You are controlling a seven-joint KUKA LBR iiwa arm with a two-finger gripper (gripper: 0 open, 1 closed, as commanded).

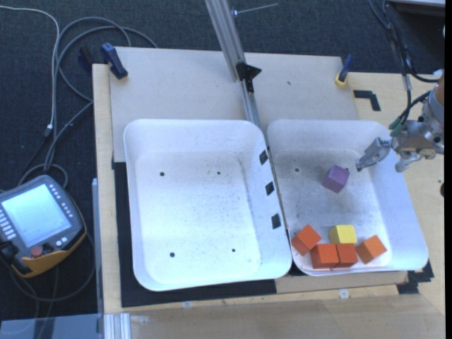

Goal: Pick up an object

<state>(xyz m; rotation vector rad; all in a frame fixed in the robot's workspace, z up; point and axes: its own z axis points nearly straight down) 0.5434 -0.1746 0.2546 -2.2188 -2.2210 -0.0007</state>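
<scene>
My pincer (387,158) hangs over the right bin's (402,210) far right edge, fingers spread, grasping nothing; purple cube (336,178) sits on the bin floor just left of my pincer, apart from it; yellow cube (345,234) and four orange blocks (332,253) cluster at the bin's near wall.

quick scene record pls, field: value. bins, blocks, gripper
left bin: no blocks seen
right bin: holds all blocks
purple block: alone, mid-bin
yellow block: near front edge, behind the orange ones
orange blocks: four, clustered along front edge
gripper: over right bin's far right side, fingers apart, nothing between them, right of purple block
</scene>
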